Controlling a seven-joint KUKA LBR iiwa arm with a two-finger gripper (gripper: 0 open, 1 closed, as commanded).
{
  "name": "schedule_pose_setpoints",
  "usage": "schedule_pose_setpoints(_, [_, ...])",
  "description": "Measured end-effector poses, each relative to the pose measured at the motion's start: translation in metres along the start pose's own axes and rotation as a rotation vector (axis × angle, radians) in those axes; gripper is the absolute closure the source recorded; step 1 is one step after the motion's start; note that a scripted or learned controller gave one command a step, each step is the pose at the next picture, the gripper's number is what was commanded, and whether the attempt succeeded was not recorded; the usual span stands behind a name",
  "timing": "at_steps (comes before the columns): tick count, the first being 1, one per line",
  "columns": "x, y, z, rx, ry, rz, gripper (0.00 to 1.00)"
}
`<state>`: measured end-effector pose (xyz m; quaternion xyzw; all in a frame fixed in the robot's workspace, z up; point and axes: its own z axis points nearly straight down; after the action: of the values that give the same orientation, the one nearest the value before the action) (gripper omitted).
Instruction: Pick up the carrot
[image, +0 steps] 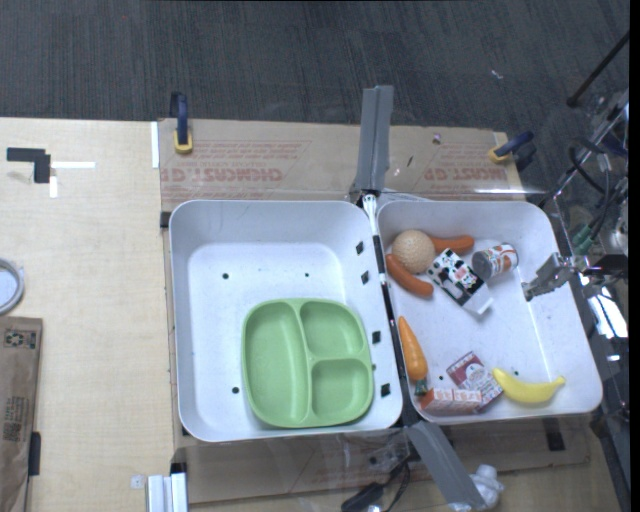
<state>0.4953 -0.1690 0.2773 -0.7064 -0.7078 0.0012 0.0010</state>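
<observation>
The carrot (411, 348) is orange with a small green tip at its near end. It lies lengthwise along the left wall of the right bin (560, 330), close to the divider between the bins. The gripper (543, 279) is a small grey piece at the right bin's right side, over the bin wall and well to the right of the carrot. Nothing shows in the gripper. The arm behind it is mostly lost in the dark clutter at the right edge.
The right bin also holds a tan ball (412, 245), two orange-red sausage shapes (410, 278) (455, 242), a black-and-white carton (455, 275), a can (494, 260), a banana (528, 387) and a red box (469, 372). A green divided plate (308, 362) lies in the left bin (200, 300).
</observation>
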Motion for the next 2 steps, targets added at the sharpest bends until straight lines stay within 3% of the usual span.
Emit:
schedule_pose_setpoints(1, [0.088,-0.017,0.087,-0.001,0.0,-0.414,0.0])
schedule_pose_setpoints(2, [0.113,-0.017,0.086,-0.003,-0.001,-0.136,0.0])
